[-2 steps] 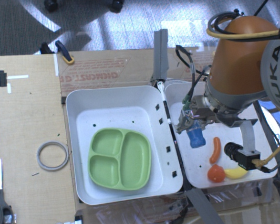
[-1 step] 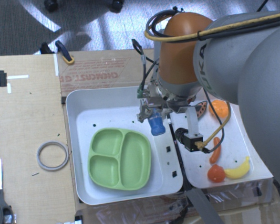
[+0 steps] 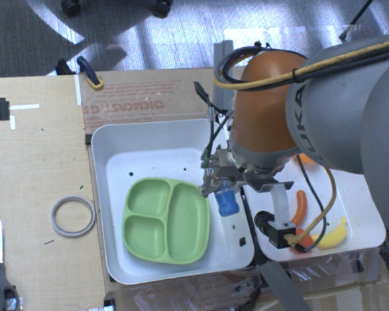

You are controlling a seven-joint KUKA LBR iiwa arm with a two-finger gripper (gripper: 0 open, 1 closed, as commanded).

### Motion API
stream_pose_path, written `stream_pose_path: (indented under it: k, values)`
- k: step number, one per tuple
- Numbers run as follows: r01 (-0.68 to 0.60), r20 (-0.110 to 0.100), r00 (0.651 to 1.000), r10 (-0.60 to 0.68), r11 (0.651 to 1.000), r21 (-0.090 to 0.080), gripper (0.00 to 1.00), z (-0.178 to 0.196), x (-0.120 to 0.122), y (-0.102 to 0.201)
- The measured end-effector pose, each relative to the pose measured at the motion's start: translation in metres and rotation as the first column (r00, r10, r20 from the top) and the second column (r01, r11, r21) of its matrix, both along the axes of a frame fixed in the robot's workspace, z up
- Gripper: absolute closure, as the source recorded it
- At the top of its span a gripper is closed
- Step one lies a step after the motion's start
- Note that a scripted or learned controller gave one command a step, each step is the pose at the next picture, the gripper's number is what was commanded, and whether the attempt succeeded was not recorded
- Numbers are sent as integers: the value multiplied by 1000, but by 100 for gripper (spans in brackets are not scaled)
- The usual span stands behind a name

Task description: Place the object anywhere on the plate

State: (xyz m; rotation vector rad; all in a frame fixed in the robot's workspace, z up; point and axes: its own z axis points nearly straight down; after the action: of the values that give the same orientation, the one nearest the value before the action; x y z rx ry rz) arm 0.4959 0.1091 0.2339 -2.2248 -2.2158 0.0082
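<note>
Beside green plate (image 3: 166, 220), at its 3 o'clock: gripper (image 3: 218, 183) over blue object (image 3: 227, 203); plate lies toward 9 o'clock; finger state unreadable, grasp unconfirmed.

The one camera is fixed above the bench and looks down at a slant. It stands quite near: the arm (image 3: 324, 102) (coming in from the right) looms large above the gripper (image 3: 216, 176), both white bins (image 3: 110, 190) below it.
</note>
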Motion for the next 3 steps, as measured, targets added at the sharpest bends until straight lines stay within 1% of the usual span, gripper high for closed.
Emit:
stream_pose_path:
  k: [1, 2, 3]
  values:
    - [-6, 2, 1000, 6, 1000, 0, 100, 59, -3, 22]
    - [-6, 3, 1000, 6, 1000, 0, 100, 91, -17, 33]
    - [-5, 2, 1000, 5, 1000, -1, 100, 88, -18, 31]
